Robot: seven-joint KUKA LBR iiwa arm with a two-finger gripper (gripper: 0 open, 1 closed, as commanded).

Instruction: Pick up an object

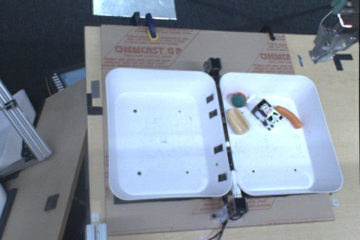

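The grey metal gripper hovers beyond the right white plastic bin's far corner (finger state unreadable). A teal ball, tan oval, black-and-white box and orange sausage cluster near its back.

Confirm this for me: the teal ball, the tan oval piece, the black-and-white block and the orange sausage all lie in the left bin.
Not the left bin. The camera view shows the teal ball, tan oval piece, black-and-white block and orange sausage all lying in the right bin.
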